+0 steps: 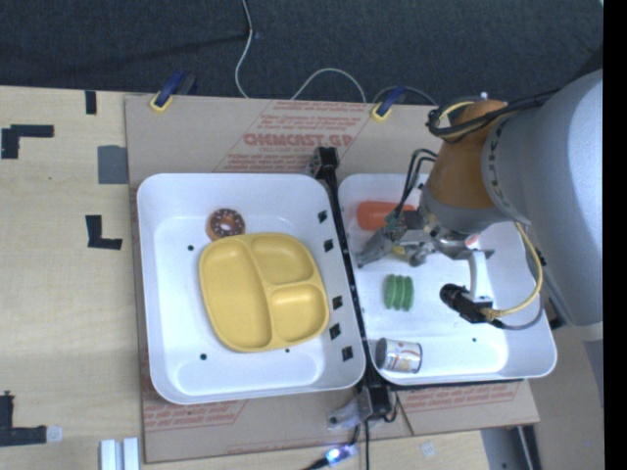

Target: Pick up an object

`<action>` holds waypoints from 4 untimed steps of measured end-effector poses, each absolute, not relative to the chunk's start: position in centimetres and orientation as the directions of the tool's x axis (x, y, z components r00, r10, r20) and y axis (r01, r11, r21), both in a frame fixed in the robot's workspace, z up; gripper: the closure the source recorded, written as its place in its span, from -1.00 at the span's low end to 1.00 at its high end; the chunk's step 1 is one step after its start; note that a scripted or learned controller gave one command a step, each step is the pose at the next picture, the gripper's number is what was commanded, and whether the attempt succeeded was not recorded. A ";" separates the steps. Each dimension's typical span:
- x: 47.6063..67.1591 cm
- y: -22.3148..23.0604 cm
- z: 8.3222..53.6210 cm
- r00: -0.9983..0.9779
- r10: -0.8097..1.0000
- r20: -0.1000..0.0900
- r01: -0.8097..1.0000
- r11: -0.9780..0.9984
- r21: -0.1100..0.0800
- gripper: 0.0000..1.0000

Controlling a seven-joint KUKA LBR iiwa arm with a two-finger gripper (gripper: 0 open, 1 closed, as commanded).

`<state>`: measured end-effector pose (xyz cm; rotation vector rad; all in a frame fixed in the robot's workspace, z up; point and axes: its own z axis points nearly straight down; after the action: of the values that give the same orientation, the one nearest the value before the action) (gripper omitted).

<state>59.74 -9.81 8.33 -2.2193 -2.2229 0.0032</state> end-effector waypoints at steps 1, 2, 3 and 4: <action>59.8 -9.8 9.5 -0.003 1.000 -0.002 1.000 0.003 0.000 1.00; 60.4 -9.4 13.9 -0.002 1.000 0.000 1.000 0.002 0.003 1.00; 60.8 -9.7 18.2 -0.001 1.000 -0.001 1.000 0.001 0.002 1.00; 60.9 -9.7 22.2 -0.001 1.000 -0.001 1.000 0.001 0.003 1.00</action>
<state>60.86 -9.72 22.18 -2.2219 -2.2247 -0.0029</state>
